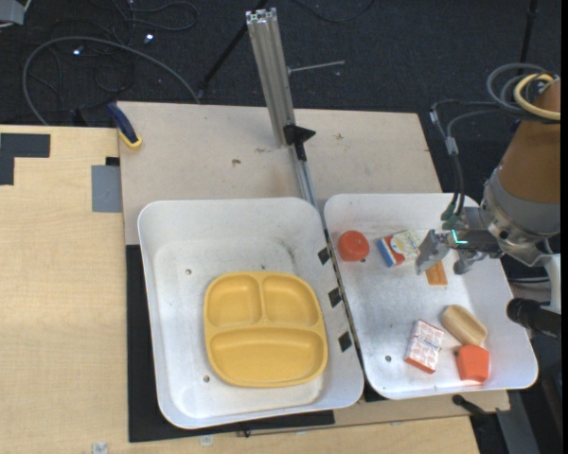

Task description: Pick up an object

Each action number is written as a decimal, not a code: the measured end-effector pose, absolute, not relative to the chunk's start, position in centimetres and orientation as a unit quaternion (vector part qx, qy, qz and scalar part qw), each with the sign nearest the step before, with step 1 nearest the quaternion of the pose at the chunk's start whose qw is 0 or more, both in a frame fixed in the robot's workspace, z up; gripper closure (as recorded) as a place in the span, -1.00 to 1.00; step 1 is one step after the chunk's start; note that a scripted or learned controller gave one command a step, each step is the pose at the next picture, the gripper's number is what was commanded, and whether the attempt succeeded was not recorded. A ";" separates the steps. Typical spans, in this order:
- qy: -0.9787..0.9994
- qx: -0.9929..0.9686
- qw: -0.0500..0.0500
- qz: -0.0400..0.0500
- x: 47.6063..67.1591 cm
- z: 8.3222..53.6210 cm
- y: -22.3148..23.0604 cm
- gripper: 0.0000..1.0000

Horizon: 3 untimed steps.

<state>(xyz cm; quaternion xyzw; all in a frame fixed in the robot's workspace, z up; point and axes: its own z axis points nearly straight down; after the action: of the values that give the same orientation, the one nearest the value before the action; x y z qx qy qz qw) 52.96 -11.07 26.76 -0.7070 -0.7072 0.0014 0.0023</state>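
My gripper hangs over the upper middle of the right bin, its two fingers spread open. A small orange-brown block lies just below the gap between them; nothing is gripped. Right beside the left finger sits a small white carton with blue and red print. A red round item lies further left, near the bin's wall. Toward the front of the bin lie a tan roll, a red-and-white packet and an orange-red cube.
The left bin holds a yellow divided plate. A metal post rises behind the bins. The grey arm with its orange band comes in from the right, above the right bin's edge.
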 end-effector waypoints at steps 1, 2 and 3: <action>-0.707 -0.707 0.002 0.001 53.0 26.8 -11.1 -1.00; -0.707 -0.707 0.004 0.003 52.8 20.6 -11.7 -1.00; -0.707 -0.707 0.004 0.002 52.2 15.9 -11.0 -1.00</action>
<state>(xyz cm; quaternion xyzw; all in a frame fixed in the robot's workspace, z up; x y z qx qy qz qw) 52.25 -10.97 15.94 -0.7072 -0.7070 0.0024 0.0041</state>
